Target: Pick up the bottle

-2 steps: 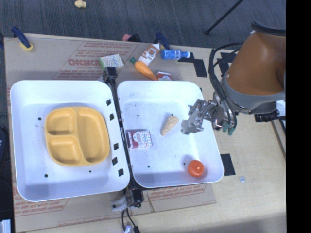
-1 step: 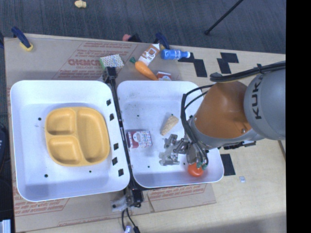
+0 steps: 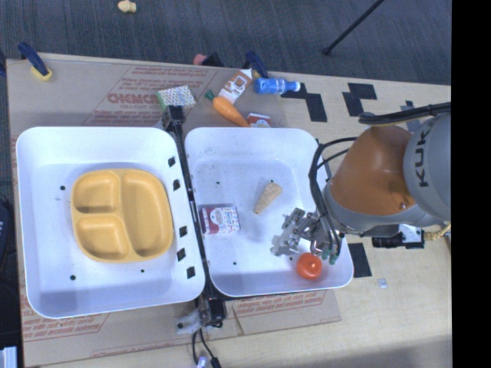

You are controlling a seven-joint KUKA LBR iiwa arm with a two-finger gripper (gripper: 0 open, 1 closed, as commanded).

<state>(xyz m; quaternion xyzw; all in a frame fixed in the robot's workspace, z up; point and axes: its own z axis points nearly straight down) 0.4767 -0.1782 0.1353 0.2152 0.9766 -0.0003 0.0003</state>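
Observation:
A small blue bottle (image 3: 272,86) lies on its side on the cardboard behind the right bin (image 3: 230,140). Beside it, to the left, lies a white bottle with an orange label (image 3: 236,85). My gripper (image 3: 287,241) is low inside the right bin near its front right corner, far from both bottles. It sits just left of a red-orange ball (image 3: 309,266), and I see nothing held in it. The orange wrist band (image 3: 374,171) looms above the bin's right wall.
In the right bin lie a red and white carton (image 3: 220,219) and a tan cone (image 3: 267,197). A carrot (image 3: 229,111) and a small red pack (image 3: 258,119) lie behind it. The left bin (image 3: 31,205) holds a yellow divided plate (image 3: 123,214).

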